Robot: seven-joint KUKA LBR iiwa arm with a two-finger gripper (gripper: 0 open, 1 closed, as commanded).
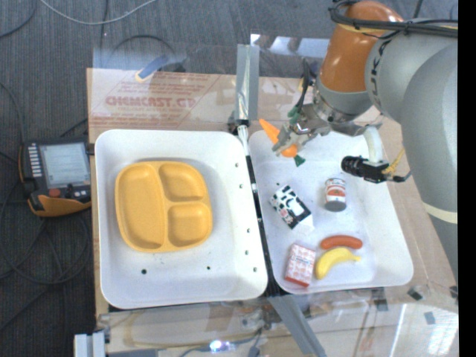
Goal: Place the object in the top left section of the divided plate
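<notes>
Hovering over the right bin's [387,274] top-left corner, the gripper [292,141] sits at the toy carrot [271,133] — can't tell if it's gripped or how wide the jaws are — so the yellow divided plate [137,229] w/ its top-left section bare awaits; lift, carry, drop all left.

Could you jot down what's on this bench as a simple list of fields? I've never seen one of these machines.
left bin: yellow divided plate
right bin: carrot, black-and-white carton, can, sausage, banana, red-patterned box
gripper: over the right bin's far corner, by the carrot
plate sections: nothing in them
</notes>
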